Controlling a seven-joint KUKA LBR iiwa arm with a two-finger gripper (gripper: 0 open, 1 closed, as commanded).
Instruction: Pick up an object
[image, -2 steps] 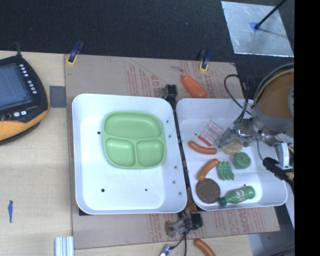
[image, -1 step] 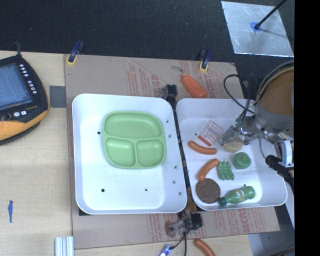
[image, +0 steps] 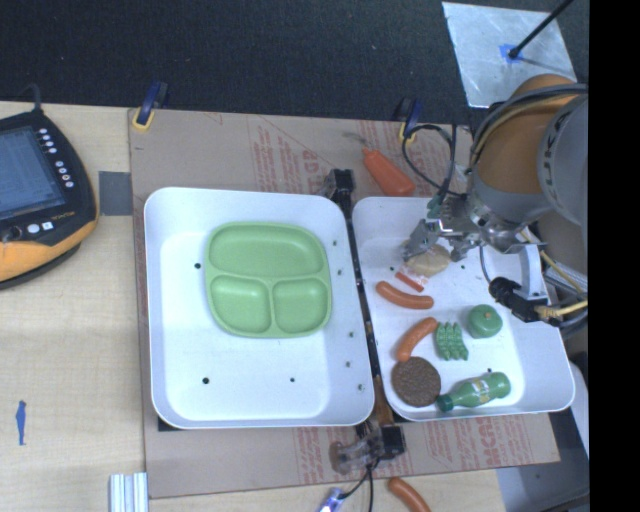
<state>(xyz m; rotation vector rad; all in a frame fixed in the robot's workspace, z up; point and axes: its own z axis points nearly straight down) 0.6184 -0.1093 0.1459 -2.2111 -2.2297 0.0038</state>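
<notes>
Lying just beneath the end effector (image: 432, 243): a tan piece (image: 430, 263).

The bench (image: 70, 350) is pale wood, mostly covered by a brown cardboard sheet (image: 250, 150). On the sheet sit two white bins side by side: the left bin (image: 180, 390) and the right bin (image: 545, 385). An orange carrot (image: 388, 173) lies on the cardboard above the right bin. A handheld control pendant (image: 40, 200) rests at the frame's left edge.
</notes>
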